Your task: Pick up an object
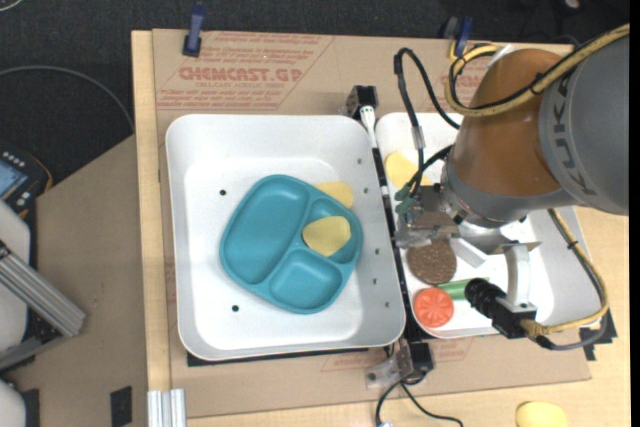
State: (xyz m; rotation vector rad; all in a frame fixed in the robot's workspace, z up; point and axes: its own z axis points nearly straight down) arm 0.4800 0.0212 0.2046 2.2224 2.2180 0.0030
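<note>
Notably, the arm (520, 130) hung over the right bin (565, 300), its wrist covering most of that bin's middle. The gripper (425, 225) sat low at the bin's left side, directly above or against a brown round object (433, 262). From this slanted view it could not be told whether the jaws stood apart or together, nor whether anything lay between them.

Candidate objects in the right bin were the brown round object, an orange-red round object (433, 308) just beside it, a green stick-like object (452, 289) between them, and a pale yellow piece (399, 167) nearer the bin's far end. The left bin (195, 155) held a blue divided tray (275, 250) with a yellow piece (326, 234) resting on it.

In the inspector's judgement, a sound pick would centre on the brown object alone, descend squarely, keep off the bin wall and the neighbouring orange-red item, and close fully before lifting straight up.
</note>
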